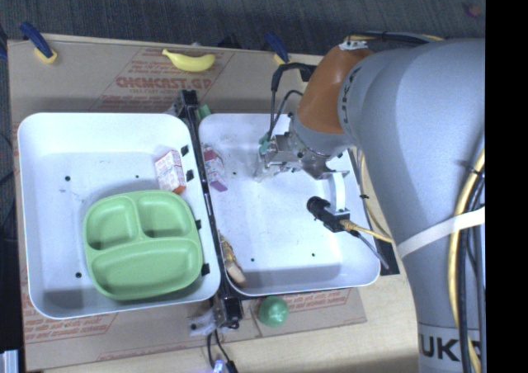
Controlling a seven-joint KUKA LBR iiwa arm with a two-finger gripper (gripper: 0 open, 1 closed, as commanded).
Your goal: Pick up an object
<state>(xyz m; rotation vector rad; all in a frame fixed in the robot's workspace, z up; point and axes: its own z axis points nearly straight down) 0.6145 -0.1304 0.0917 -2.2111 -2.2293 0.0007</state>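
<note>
My gripper (269, 163) hangs low over the upper middle of the right bin (280, 276), with the arm's orange band (323, 91) just behind it. A small pink and white packet (214, 167) lies against that bin's left wall, a short way left of the gripper. A tan object (232, 268) rests in the bin's near left corner. I see nothing held under the gripper. The wrist hides the bin floor right beneath it.
The left bin (49, 148) holds a green divided plate (143, 243) and a small red and white carton (170, 171). A black fitting with a yellow cable (327, 213) hangs by the arm. A banana (190, 59) lies behind the bins, a green ball (273, 310) in front.
</note>
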